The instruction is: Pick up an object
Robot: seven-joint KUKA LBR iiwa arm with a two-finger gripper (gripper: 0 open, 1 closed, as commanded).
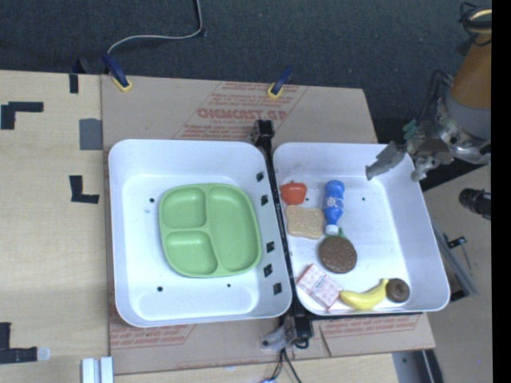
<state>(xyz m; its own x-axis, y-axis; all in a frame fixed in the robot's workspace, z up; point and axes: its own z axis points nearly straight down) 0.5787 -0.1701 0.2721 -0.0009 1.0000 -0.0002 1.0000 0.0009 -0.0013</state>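
The right bin holds several small items: a red tomato-like piece, a blue bottle, a tan bread slice, a brown round cookie, a pink and white packet, a yellow banana and a small brown donut. My gripper hangs above the right bin's far right corner, away from all of them. Its two grey fingers stand apart, with nothing between them.
The left bin carries a green divided plate. Black clips run along the seam between the bins. Cardboard lies under both bins, with clamps at its far edge. A cable crosses the dark floor behind.
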